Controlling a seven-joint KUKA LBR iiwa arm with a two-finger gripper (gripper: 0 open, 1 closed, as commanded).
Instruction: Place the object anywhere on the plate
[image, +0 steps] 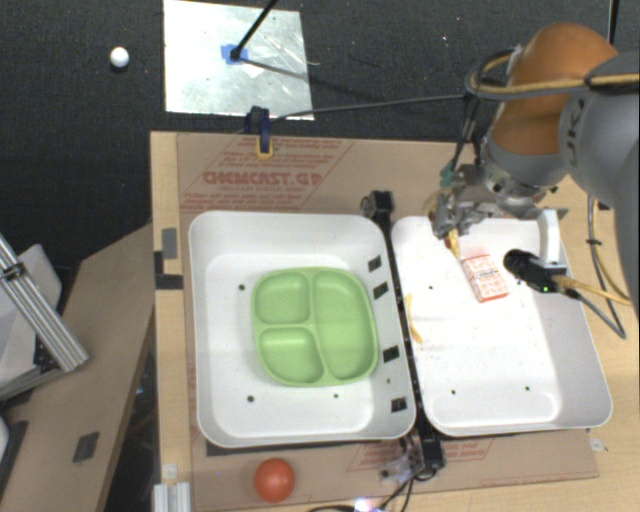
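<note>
Gripper (452, 218) poised over the right bin's (520, 400) far-left corner — whether clenched or released cannot be told | small red-and-white packet (482, 277) lies flat just right of and nearer than the claw, long axis slanting toward the bin's near-right | green divided plate (312, 325) waits in the left bin (220, 290) — well left of the packet

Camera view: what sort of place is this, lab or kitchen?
Most likely a robotics lab bench: two white bins clamped on a board, a grey-and-orange arm reaching in, and a green divided plate as a test prop.
</note>
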